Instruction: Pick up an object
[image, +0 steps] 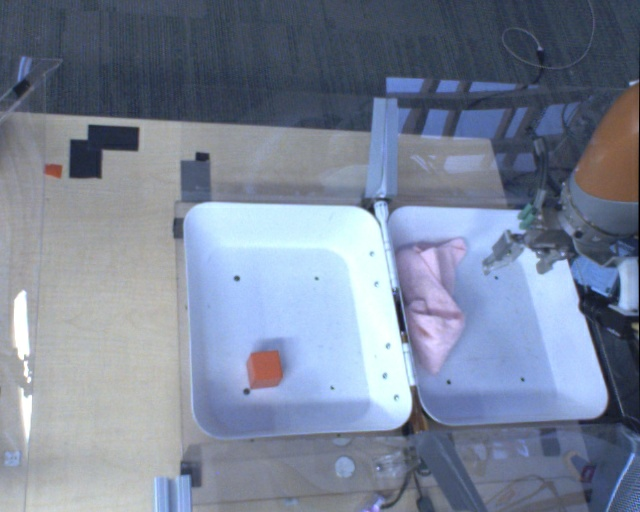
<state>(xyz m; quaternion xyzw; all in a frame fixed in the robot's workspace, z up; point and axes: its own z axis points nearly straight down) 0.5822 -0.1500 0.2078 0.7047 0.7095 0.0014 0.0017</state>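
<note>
Fingers first — the gripper (505, 252) hangs over the upper part of the right bin (520, 395), its two thin fingers (495, 260) spread apart with nothing between them, released and empty. It sits just to the right of the pink cloth (432, 300), apart from it, not touching.

Now the layout, biggest down. Pale wood worktop (100, 330), two shallow white bins side by side. Left bin (300, 240) carries one small orange block (265, 369) near its lower left. Over in the right bin the pink cloth lies crumpled against the left wall, running from the upper part down towards the middle.

Closest candidate is the cloth — and it looks soft, light and floppy, so it should bunch up rather than resist. My read: pinch a raised fold, the puffed ridge near its top end looks best, and expect the rest to dangle. A flat patch would likely slide out from under the fingers.

That orange block is the other option — it looks stiff, light, square-edged, probably an easy squeeze across two opposite faces, though it is well apart from the gripper, a whole bin away.
</note>
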